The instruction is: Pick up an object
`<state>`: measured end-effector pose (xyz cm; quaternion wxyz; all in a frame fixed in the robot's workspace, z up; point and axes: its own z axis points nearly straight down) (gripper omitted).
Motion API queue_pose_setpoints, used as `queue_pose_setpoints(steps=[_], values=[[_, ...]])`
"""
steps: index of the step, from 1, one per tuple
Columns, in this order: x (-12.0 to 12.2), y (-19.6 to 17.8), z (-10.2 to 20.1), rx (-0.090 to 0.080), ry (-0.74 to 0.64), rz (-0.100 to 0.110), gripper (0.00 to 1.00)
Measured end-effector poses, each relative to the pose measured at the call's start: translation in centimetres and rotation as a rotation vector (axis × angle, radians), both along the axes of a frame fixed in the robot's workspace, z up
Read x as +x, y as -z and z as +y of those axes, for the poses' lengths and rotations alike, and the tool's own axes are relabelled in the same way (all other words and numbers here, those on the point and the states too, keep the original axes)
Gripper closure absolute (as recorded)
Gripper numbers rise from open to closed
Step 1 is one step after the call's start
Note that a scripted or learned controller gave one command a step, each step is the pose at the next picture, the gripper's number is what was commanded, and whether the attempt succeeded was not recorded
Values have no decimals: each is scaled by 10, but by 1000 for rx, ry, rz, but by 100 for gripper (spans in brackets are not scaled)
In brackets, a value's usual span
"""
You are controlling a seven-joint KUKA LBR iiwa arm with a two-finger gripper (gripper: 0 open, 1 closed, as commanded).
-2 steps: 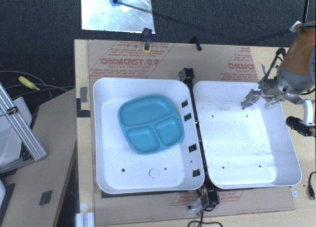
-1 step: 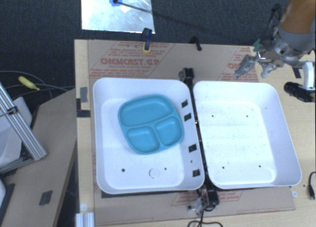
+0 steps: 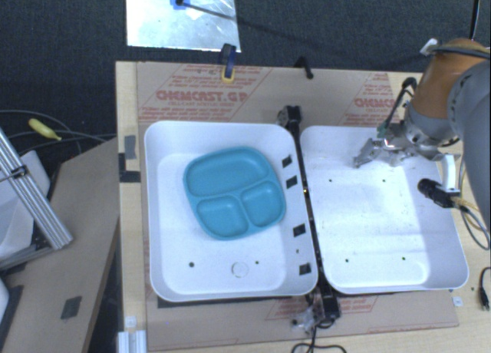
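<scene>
A blue divided plate (image 3: 232, 192) with three compartments lies flat in the left white bin (image 3: 165, 267), near its middle. My gripper (image 3: 367, 156) hangs over the far right part of the right white bin (image 3: 430, 275), tilted and pointing left, well away from the plate. The grey arm with its orange band (image 3: 445, 75) comes in from the right edge. I see nothing held at the gripper's tip.
Black clips (image 3: 298, 183) line the divider between the two bins. A black connector (image 3: 433, 190) juts from the arm over the right bin's right side. A shiny metal sheet (image 3: 182, 6) and a yellow clamp (image 3: 228, 64) sit behind the bins.
</scene>
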<state>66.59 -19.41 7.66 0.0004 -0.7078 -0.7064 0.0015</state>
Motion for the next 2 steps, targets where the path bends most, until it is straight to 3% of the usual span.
queue_pose_setpoints(steps=[1, 2], values=[[-9, -116, 124, 6, -18, -16, 0], [-39, -108, 128, 2, -4, -1, 0]])
